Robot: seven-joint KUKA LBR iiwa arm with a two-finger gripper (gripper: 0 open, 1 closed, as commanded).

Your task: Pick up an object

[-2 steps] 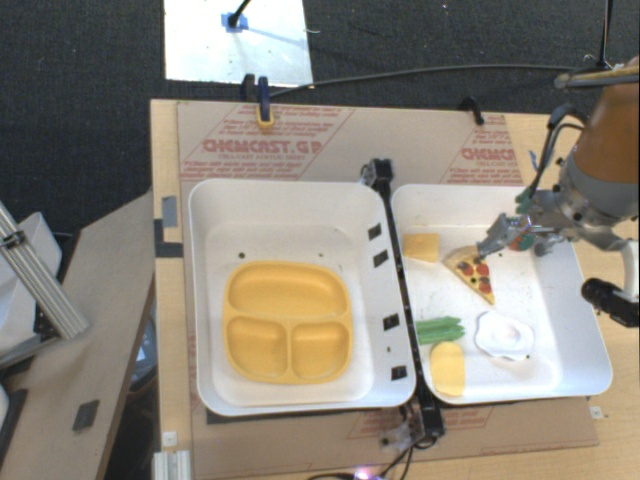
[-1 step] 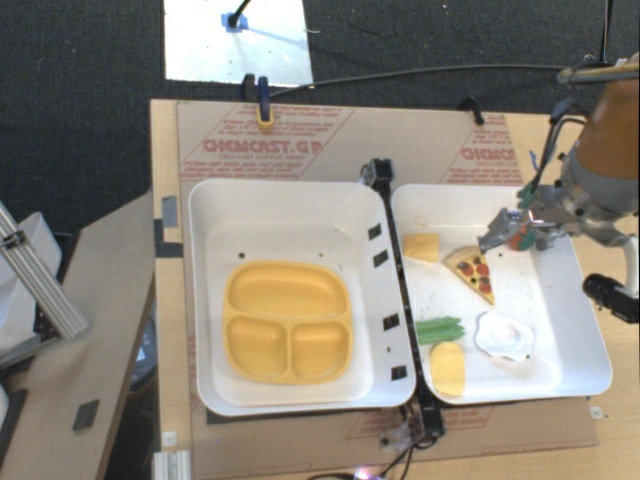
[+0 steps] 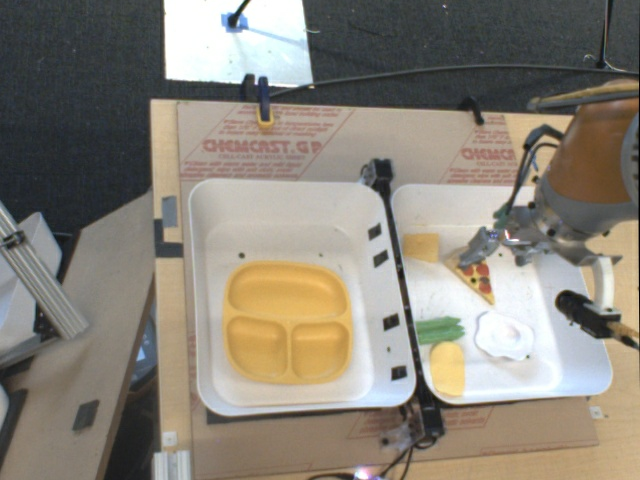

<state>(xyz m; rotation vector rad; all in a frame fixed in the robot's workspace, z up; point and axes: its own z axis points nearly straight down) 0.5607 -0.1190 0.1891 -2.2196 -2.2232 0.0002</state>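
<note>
From my station I see two white bins side by side: the left bin holds a yellow divided tray, and the right bin carries the small pieces and the arm, which comes in from the right. The gripper sits low over the upper middle of the right bin, right at the wide crust end of the pizza slice. The slice's long axis runs from that crust end away to its tip, pointing down and right toward the fried egg. I judge the slice to be the nearest target. I cannot tell how the gripper is set, nor whether it touches the slice. Further off lie a cheese block, a green bean and a yellow oval piece.
</note>
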